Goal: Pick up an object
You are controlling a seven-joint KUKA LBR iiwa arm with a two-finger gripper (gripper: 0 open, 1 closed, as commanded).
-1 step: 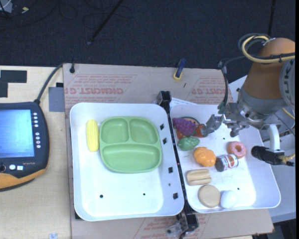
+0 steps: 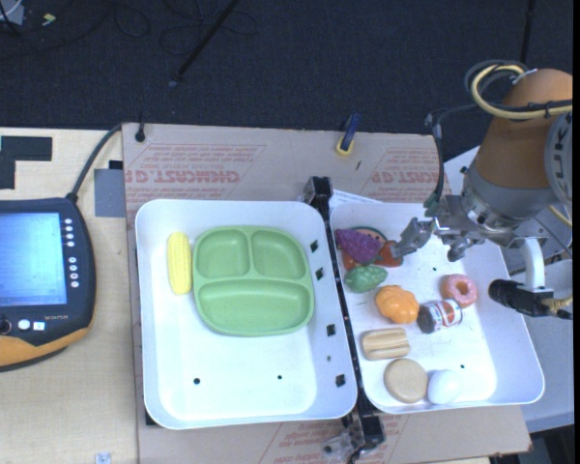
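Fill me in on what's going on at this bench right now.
A grey and orange robot arm reaches in from the right, its pincer low over the right bin, close to the purple toy grapes. Nothing shows between its fingers yet. That bin also holds a pink donut, an orange toy, a small can and a hot dog bun. The left bin holds a green divided tray and a toy corn cob.
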